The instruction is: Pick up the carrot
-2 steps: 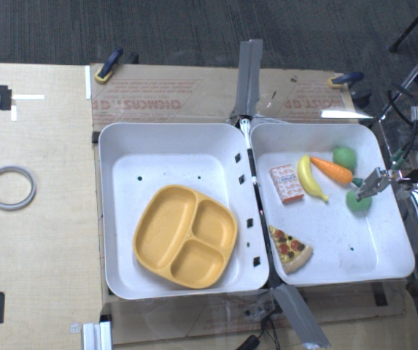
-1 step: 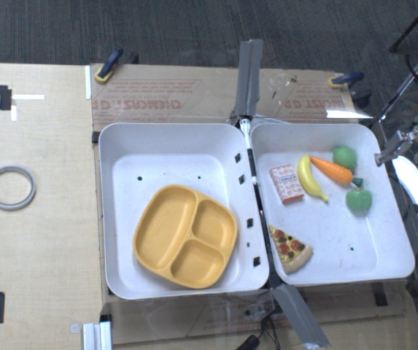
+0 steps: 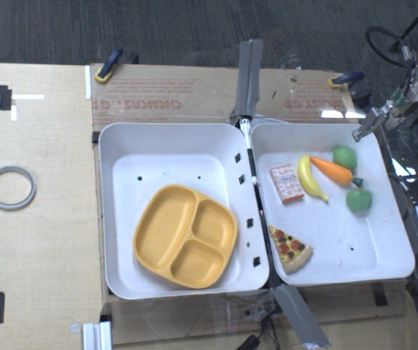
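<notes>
The small orange plastic carrot (image 3: pixel 331 169) lay in the right-hand shallow white bin (image 3: pixel 384 257), toward its far side, slanting with its thick end up near the yellow toy banana (image 3: pixel 311 178) and its tapered tip pointing down toward a dark green stub at the lower right. It was crowded in there: the banana ran just beside it on one side, a light green round fruit (image 3: pixel 344 156) sat touching or nearly touching its upper edge, and a second green round toy fruit (image 3: pixel 359 200) waited just below the tip. A small red-and-white carton (image 3: pixel 287 183) and a toy pizza slice (image 3: pixel 290 248) lay further off, and the yellow divided plate (image 3: pixel 187 235) sat alone in the left-hand white bin (image 3: pixel 114 195).

The arm's gripper (image 3: pixel 373 125) hung at the far right corner of that bin, well apart from the carrot, and whether its fingers were spread or closed could not be told from this angle; nothing was visibly held.

The carrot looked like hollow moulded plastic: light, stiff, smooth and probably slippery, liable to skid or roll if pinched off-centre. The best hold seemed to be across the thicker middle of the body, fingers set square to its long axis, sliding into the narrow gaps beside banana and fruit.
</notes>
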You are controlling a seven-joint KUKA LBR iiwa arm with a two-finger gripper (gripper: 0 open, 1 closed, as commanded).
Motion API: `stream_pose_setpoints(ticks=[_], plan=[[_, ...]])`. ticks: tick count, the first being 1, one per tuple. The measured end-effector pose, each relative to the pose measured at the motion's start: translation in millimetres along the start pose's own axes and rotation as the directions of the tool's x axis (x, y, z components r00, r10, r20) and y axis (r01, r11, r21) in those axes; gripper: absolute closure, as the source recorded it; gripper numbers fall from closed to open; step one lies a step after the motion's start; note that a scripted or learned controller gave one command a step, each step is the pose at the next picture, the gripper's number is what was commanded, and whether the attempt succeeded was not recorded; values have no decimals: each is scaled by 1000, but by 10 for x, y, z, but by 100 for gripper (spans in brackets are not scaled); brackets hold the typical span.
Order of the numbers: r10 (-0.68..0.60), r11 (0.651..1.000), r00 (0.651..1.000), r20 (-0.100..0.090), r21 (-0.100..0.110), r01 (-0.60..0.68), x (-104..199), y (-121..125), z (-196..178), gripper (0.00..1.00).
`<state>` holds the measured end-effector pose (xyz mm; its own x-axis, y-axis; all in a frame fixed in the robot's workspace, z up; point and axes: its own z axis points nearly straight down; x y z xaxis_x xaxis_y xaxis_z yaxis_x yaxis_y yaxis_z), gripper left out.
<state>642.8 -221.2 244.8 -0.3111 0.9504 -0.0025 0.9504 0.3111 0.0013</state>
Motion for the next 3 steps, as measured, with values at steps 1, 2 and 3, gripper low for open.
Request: stream_pose_setpoints(ticks=[1, 2, 3], plan=[[38, 999, 999, 0, 0, -38, 159, 231, -524, 0], [176, 984, 984, -2, 3, -176, 618, -6, 170, 0], [6, 1000, 1000, -2, 1, -6, 315, -228, 1226, 0]])
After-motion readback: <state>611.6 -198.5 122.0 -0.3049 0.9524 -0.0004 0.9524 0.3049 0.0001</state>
